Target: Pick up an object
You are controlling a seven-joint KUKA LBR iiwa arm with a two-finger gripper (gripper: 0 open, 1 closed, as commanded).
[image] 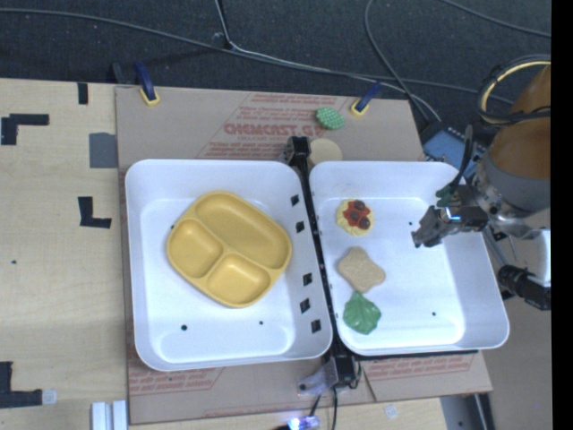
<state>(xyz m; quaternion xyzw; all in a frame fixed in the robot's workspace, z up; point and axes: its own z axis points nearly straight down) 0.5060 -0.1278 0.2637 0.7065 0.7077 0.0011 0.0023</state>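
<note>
In the right bin (448, 330) lie three small items along its left side: a round yellow pastry with red topping (355, 217), a tan bread slice (360, 270) below it, and a green leafy piece (361, 313) nearest the front. My gripper (429, 230) hovers over the bin's right half, well to the right of the pastry, with nothing visible between its dark fingers.
The left bin (152, 240) holds a yellow divided plate (229, 247). A small green item (329, 117) and a tan disc (324, 149) rest on the cardboard behind the bins. Cables run across the dark floor at the back.
</note>
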